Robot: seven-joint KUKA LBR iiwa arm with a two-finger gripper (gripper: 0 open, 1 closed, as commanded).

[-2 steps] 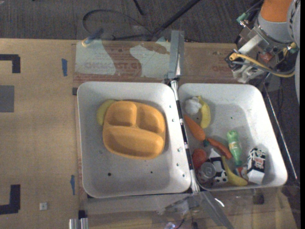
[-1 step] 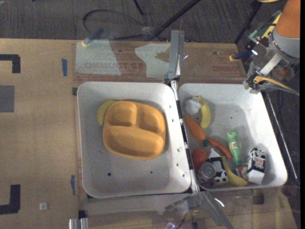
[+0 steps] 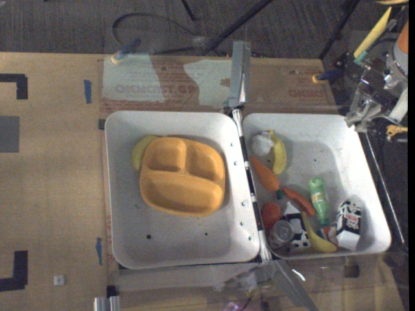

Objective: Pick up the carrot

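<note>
The carrot (image 3: 266, 173) is a short orange piece lying at a slant near the left wall of the right bin (image 3: 337, 141), just below a white lump (image 3: 261, 143) and a banana (image 3: 279, 154). A redder, longer vegetable (image 3: 299, 200) lies right below the carrot, almost touching its lower end. My gripper (image 3: 366, 111) hangs over the far right corner of the right bin, well away from the carrot, at the end of the arm that comes in from the right edge. Nothing shows in it.
The right bin also holds a green bottle (image 3: 318, 192), a red tomato (image 3: 271, 212), a metal can (image 3: 282, 232), a second banana (image 3: 318, 237) and a cow-patterned carton (image 3: 350, 223). In the left bin (image 3: 123, 225) sits an orange divided plate (image 3: 183, 175) over a yellow piece (image 3: 139, 151).
</note>
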